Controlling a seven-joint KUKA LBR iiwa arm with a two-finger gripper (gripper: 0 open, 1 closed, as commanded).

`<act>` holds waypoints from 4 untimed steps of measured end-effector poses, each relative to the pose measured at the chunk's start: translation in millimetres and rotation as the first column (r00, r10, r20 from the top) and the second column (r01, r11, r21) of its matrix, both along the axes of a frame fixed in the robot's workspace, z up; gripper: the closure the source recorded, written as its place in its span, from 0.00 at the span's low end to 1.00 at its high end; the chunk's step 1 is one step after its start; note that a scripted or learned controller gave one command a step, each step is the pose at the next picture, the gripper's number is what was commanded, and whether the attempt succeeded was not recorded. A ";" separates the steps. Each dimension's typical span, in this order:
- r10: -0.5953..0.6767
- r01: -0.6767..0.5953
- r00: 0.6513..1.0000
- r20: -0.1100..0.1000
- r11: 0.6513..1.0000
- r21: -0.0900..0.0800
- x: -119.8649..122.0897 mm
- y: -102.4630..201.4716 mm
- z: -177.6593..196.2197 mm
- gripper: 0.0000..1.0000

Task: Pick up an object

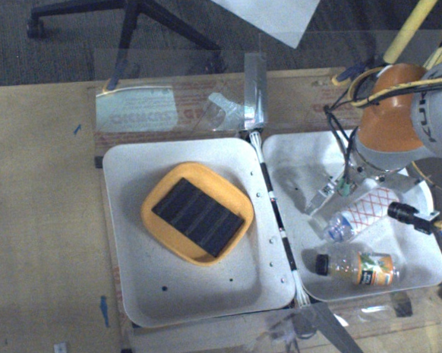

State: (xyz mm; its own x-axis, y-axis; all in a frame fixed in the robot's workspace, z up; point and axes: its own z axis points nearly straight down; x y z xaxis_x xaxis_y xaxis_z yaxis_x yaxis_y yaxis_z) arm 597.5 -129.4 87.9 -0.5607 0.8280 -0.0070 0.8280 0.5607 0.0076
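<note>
Two white bins (139, 292) on a wooden bench (34, 225), dark carpet (13, 55) behind; gripper (323, 198) state unclear.

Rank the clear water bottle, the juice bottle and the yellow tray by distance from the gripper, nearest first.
1. Clear water bottle, right bin, just below the gripper.
2. Juice bottle, right bin's near edge.
3. Yellow tray, over in the left bin.

The left bin (139, 292) is white and holds a yellow-orange tray (156, 204) with a black ribbed panel (197, 217). At lower right lies a bottle (358, 268) with amber liquid, black cap and orange-green label; above it, a red-and-white checked packet (368, 207).
</note>
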 end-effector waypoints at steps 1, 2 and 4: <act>-0.003 0.003 1.000 0.004 1.000 0.001 1.2 -0.6 11.2 1.00; -0.043 0.043 0.999 -0.006 0.999 0.001 -28.1 -21.6 70.3 1.00; 0.110 -0.110 0.994 -0.009 0.994 0.000 62.6 16.5 4.1 0.00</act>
